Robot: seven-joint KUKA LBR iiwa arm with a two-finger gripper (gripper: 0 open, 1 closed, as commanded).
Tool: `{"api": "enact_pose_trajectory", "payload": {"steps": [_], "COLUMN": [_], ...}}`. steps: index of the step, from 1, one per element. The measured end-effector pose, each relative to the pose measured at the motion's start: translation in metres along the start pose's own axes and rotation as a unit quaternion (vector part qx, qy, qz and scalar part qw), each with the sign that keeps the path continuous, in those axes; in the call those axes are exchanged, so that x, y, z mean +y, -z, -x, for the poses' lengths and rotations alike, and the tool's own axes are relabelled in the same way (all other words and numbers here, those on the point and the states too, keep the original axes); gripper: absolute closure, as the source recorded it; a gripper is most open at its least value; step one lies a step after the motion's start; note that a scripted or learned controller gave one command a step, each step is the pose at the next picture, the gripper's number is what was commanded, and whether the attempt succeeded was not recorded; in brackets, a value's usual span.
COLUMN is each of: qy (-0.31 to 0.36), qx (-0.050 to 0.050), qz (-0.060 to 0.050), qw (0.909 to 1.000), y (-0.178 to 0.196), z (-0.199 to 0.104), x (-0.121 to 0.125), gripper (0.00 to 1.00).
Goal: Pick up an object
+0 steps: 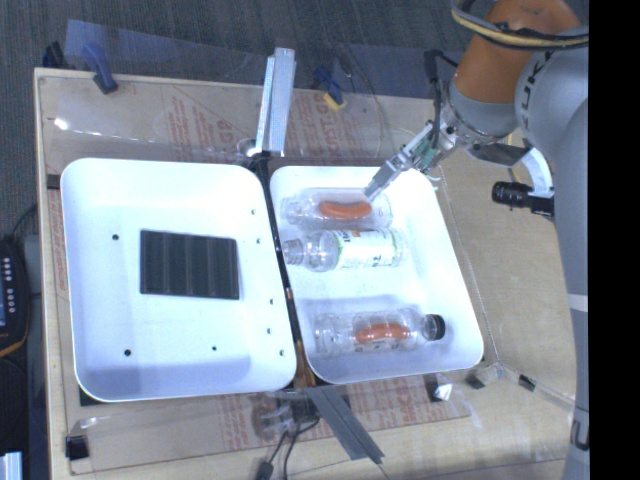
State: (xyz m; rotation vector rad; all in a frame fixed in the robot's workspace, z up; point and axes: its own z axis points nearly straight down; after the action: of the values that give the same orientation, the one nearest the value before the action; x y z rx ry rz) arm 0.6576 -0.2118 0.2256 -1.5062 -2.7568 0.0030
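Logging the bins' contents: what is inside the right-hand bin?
The right bin holds three clear plastic bottles lying on their sides: far and near ones with orange labels, the middle with a white label. The gripper covers part of the far one.

three bottles (pixel 345 249) in right bin (pixel 455 268)

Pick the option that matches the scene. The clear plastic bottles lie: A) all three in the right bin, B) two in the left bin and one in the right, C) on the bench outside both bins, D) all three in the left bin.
A: the top bottle, middle bottle and bottom bottle all lie inside the right bin; the left bin holds a dark ribbed rectangle.
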Motion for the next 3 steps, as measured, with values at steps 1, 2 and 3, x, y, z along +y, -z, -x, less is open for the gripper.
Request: {"api": "enact_pose_trajectory", "payload": {"steps": [1, 2, 3], "qy": [0.028, 0.025, 0.028], "qx": [-0.008, 0.001, 0.004], "qz": [0.007, 0.000, -0.004], "qw": [0.9995, 0.9997, 0.9996], "y": [-0.100, -0.125, -0.118], "z": [-0.016, -0.017, -0.018], "x": [0.017, 0.014, 0.014], "gripper": [0.00, 0.00, 1.00]}}
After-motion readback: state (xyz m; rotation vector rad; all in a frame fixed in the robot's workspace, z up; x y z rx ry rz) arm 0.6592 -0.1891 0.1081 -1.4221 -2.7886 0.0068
